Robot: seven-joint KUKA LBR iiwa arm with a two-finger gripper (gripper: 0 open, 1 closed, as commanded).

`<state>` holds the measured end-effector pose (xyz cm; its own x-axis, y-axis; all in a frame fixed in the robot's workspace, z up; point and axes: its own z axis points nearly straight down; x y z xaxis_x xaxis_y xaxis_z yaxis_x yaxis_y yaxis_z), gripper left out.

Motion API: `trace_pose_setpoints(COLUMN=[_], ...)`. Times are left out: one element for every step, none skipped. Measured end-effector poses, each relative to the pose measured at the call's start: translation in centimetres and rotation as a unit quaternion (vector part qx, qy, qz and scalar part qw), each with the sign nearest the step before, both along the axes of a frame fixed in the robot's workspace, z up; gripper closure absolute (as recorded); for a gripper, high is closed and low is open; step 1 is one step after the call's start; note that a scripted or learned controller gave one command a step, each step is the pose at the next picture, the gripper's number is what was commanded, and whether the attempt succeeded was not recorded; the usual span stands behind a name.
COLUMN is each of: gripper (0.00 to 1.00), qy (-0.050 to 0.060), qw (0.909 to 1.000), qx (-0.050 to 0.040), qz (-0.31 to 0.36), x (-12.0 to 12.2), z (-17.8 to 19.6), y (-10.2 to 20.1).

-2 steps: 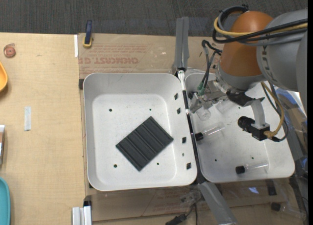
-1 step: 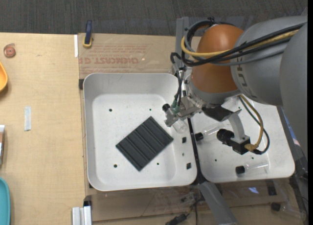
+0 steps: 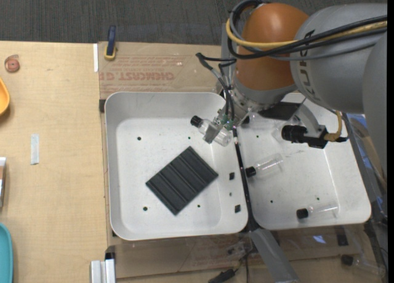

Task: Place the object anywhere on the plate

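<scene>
The plate (image 3: 182,179), dark and ribbed, lies tilted in the left bin (image 3: 123,128). The claw (image 3: 217,129) hovers near the bins' divide; I cannot tell its state.

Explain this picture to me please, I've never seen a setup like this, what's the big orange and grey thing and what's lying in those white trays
The big grey and orange shape is a robot arm, reaching in from the right. At its tip is a gripper, the part meant for picking things up; from this angle I can't tell whether it holds anything. The single camera sits above the bench and looks down at a slant. Below are two shallow white bins side by side. The left bin holds a dark ribbed plate, lying flat and turned diagonally. The right bin holds a clear tube-like item with a dark end, and another clear item near the front. The gripper hangs over the divide between the bins.
</scene>
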<state>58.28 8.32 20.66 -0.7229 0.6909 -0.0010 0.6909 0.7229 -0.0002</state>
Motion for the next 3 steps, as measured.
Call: trace_pose_setpoints(gripper=[1.0,1.0,1.0], qy=[0.0,0.001,0.0], qw=[0.9821,0.9414,0.8322], qx=[0.0,0.0005,0.0006], qz=[0.188,0.337,0.554], x=[-4.6,-5.5,-6.4], z=[9.2,4.5,2.6], y=[-2.1,-5.4,-9.3])
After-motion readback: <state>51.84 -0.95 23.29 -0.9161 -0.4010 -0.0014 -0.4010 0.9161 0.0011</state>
